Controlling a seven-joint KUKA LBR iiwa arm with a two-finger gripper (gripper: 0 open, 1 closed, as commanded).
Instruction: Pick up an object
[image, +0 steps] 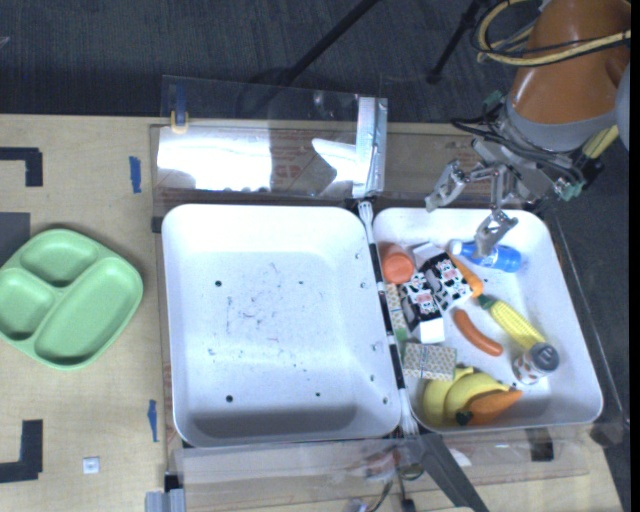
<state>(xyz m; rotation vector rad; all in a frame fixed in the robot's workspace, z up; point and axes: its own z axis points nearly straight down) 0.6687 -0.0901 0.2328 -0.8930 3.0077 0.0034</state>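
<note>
Camera view is showing the gripper (468, 208) hanging over the back edge of the right bin (570, 300), with its two fingers spread wide apart and nothing sitting between them. One finger is pointing out toward the bin's back left, the other is dangling down just above a blue bottle (497, 257) that's lying near the back wall. The arm (560, 60) with its orange band is coming in from the upper right, cables looping over the top.

Moving outward, the right bin is packing all the stuff: an orange ball-like thing (399, 266), a black and white patterned box (438, 285), a toy hot dog (476, 332), a corn cob (514, 320), a little salt shaker looking thing (533, 362), and bananas (448, 392) with a carrot (490, 402) lying across them at the front.

Next door, the left bin (270, 320) is sitting right up against it. Way off to the left, a green divided plate (65, 297) is resting on the wooden bench (90, 420).
</note>
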